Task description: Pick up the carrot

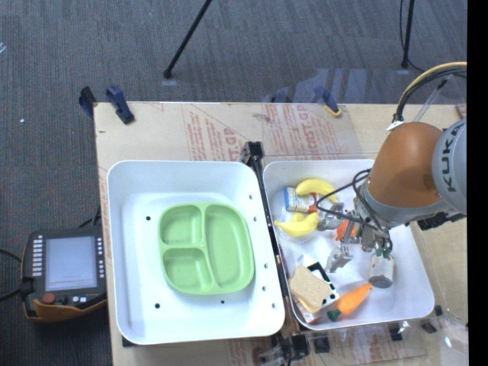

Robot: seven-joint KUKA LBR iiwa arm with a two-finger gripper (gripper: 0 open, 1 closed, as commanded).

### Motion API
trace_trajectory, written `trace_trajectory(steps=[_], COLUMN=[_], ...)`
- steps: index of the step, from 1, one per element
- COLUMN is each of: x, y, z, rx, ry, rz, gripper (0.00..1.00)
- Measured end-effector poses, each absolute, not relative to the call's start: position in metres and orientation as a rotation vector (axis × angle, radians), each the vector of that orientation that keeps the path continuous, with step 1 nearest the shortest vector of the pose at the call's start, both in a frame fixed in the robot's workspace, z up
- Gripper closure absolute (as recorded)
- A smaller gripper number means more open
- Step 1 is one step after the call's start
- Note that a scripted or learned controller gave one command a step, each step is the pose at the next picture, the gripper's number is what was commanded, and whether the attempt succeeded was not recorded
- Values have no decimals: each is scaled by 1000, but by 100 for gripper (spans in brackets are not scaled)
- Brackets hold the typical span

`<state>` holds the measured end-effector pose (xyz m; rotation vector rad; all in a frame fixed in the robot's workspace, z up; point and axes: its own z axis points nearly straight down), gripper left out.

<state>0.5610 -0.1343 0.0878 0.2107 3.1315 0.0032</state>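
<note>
Carrot [352,300] lies in the right bin [415,250], close to that bin's near wall, its orange body slanting up toward the right and its green end pointing down to the left. Just to its left, a tan slice of toast [306,287] rests on a black-and-white item that cannot be made out clearly. Above the carrot hang the jaws [360,264], their two fingers spread apart with nothing between them: one fingertip [338,261] sits toward the bin's middle and the other [381,271] to its right, directly above the carrot's thick end but apart from it. The grey arm [408,170] with its orange band reaches in from the worktop's right edge and covers the bin's far right corner. Further back in the same bin a yellow banana [309,204] curves around a small blue-and-white carton [296,199], both near the wall shared with the left bin [122,242]. That left bin holds a green divided plate [206,248] at its middle. Two blue clamps [118,104] grip the worktop's [183,132] far edge at the left corner, and a handheld control pendant [67,269] sits off the worktop's left edge on the floor.
</note>
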Motion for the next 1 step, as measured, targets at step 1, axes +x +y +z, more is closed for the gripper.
trace_trajectory(steps=[1], x=[498], y=[-148], z=[90], rx=[-65], ry=[3130], rz=[0], gripper=[0])
